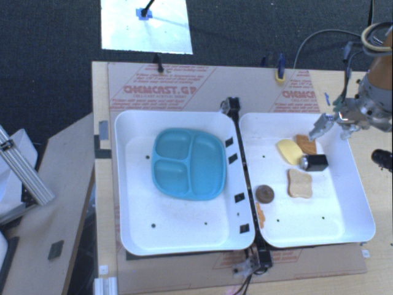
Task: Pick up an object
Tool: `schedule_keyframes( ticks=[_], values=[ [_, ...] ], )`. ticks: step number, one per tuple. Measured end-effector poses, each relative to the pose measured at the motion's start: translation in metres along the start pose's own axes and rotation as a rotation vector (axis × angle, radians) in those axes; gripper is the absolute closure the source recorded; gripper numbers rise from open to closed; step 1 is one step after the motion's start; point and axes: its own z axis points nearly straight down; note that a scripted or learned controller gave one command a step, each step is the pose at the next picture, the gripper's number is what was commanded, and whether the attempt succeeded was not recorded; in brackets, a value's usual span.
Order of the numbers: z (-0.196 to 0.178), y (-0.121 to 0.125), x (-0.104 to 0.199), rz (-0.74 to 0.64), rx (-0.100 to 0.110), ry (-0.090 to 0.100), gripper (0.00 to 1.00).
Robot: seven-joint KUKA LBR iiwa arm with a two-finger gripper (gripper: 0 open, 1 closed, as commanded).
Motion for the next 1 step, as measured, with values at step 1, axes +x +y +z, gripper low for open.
schedule_keyframes(
  ticks=[1],
  values=[
    [-0.0077,0.0025,0.0007,-0.003,-0.012,-0.002,0.00]
  ],
)
